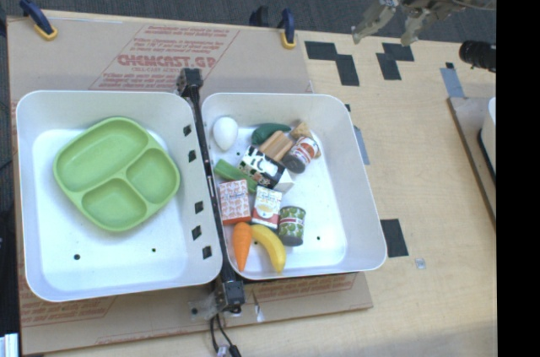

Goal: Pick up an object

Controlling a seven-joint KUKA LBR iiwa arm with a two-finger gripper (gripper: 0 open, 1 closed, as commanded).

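1. Hand (395, 19) up near the far right corner of the counter (405, 170), well apart from both bins, fingers spread and released, nothing between them.
2. Nothing lifted yet, judging by how things lie: every candidate object down in the right bin (359, 203), none in the air or between the fingers.
3. Right bin crowded along its left half: white egg (224, 131) near the far left corner, dark green piece (268, 132) just beside it, tan block (276, 145) and red-labelled can (301, 153) toward the middle of the far side.
4. Black-and-white carton (263, 167) in the middle of the heap, touching or overlapping its neighbours; exact contact too cluttered to tell.
5. Two small red-and-white boxes (234, 199) side by side below that, green can (291, 225) just to their right.
6. Carrot (241, 246) and banana (270, 247) side by side at the near edge of the right bin, close to the divider.
7. Left bin (34, 203) carrying a green divided plate (116, 173), lying flat, well apart from the heap.
8. Right half of the right bin bare white floor, so room there for an approach from the arm's side.
9. Stage, as a judgement: at the very start, with approach, descent, closing and lift all left to do.
10. Likely easiest targets: green can or banana at the open edge of the heap, less hemmed in than the carton in the middle.
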